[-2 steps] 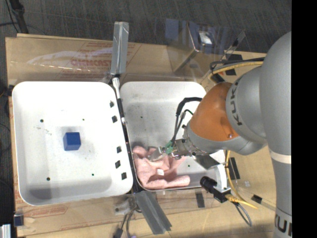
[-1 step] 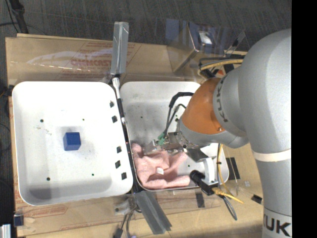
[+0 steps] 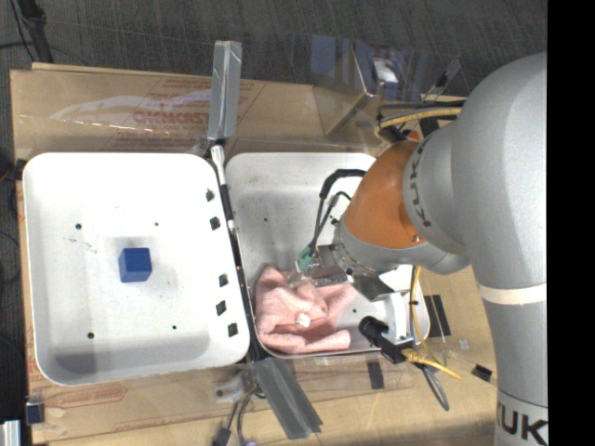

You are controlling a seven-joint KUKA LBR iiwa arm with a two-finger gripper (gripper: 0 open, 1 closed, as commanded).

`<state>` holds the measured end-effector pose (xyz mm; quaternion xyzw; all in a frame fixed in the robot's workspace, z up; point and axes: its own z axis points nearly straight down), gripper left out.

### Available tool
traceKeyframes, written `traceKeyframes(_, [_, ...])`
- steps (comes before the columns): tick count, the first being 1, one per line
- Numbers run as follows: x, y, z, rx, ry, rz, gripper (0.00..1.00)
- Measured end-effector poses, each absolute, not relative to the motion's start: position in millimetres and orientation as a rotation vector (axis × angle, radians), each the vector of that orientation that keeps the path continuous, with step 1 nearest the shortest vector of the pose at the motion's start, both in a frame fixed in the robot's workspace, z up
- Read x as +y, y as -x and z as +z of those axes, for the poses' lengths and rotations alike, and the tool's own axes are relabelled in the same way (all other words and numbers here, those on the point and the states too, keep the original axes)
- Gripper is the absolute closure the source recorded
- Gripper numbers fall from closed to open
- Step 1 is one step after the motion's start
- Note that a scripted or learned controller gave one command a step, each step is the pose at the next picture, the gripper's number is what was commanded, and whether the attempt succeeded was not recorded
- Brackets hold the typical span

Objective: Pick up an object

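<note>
Lying crumpled at the front edge of the right bin, the pink cloth is soft and limp. The pincer hangs just at its back edge; whether its fingers are apart cannot be told. Loose folds could slip free. A hard blue cube sits in the left bin.

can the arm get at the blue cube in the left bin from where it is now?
Probably yes. The blue cube sits alone on the left bin's floor, clear of the walls. The gripper is over the pink cloth in the right bin, so it must cross the divider first.
</note>
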<state>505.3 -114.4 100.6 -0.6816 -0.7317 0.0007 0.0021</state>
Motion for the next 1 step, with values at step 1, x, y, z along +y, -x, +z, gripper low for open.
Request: traceKeyframes(1, [-66.0,-571.9,191.6,-2.193,2.245,0.003,1.00])
